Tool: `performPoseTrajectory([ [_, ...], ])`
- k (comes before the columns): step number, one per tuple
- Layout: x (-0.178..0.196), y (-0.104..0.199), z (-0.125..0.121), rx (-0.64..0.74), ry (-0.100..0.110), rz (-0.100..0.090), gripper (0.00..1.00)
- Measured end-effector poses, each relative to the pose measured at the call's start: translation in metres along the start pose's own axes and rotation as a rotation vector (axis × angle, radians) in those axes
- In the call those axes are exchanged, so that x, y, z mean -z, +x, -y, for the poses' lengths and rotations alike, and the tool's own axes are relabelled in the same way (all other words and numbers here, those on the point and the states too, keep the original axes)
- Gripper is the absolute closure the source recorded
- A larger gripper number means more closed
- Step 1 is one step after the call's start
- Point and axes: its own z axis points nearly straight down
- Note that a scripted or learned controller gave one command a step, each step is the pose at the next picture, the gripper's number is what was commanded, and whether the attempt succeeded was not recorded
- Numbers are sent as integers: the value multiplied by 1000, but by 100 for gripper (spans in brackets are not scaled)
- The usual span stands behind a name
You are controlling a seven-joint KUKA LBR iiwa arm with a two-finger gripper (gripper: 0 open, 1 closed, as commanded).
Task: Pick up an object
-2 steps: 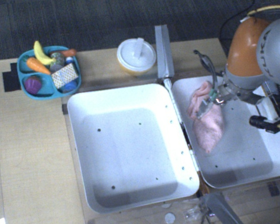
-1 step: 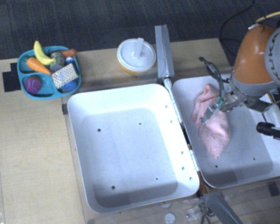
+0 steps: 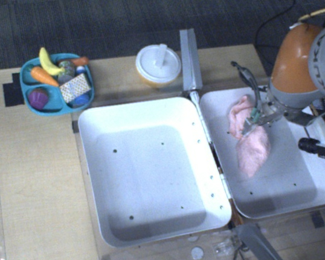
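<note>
You've got a soft pink cloth (image 3: 249, 137), crumpled and stretched lengthwise, lying right under the gripper (image 3: 255, 119); its upper bunch sits at the fingertips and its longer end trails below and just left.

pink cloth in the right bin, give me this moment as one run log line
task: pick up an object | pincer: on pink cloth | cloth: lying in right bin | lift: none seen | left bin: no pincer
</note>
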Motion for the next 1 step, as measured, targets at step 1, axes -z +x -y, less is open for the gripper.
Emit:
performPoseTrajectory([
  [1, 82, 44, -60, 125, 15, -6, 100],
])
